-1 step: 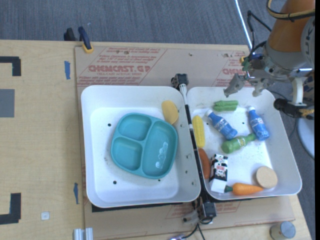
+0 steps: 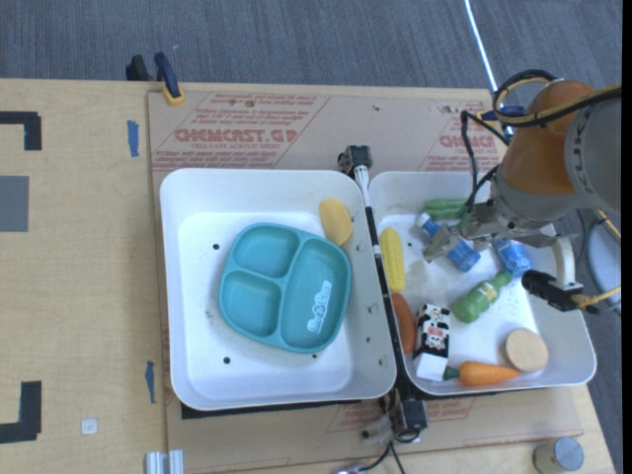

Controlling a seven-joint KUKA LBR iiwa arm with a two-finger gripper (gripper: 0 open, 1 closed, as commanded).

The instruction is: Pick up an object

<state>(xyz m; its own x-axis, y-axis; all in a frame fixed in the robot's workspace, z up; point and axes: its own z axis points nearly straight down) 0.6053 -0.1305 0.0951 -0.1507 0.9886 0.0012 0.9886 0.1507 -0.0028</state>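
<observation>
My claw (image 2: 456,237) sits low in the right bin (image 2: 583,358), its metal fingers spread apart, just beside a small blue block (image 2: 463,256) and pinching nothing. That block is squat, bright blue and tilted on the white floor. A second blue block (image 2: 514,258) lies to its right, a green bottle (image 2: 482,298) below them. Near the divider lie a yellow corn cob (image 2: 392,258), a black-and-white cow carton (image 2: 433,338), a carrot (image 2: 482,372) and a tan disc (image 2: 525,350). The left bin (image 2: 188,265) holds a teal divided plate (image 2: 284,286) and a yellow lemon (image 2: 336,220).
</observation>
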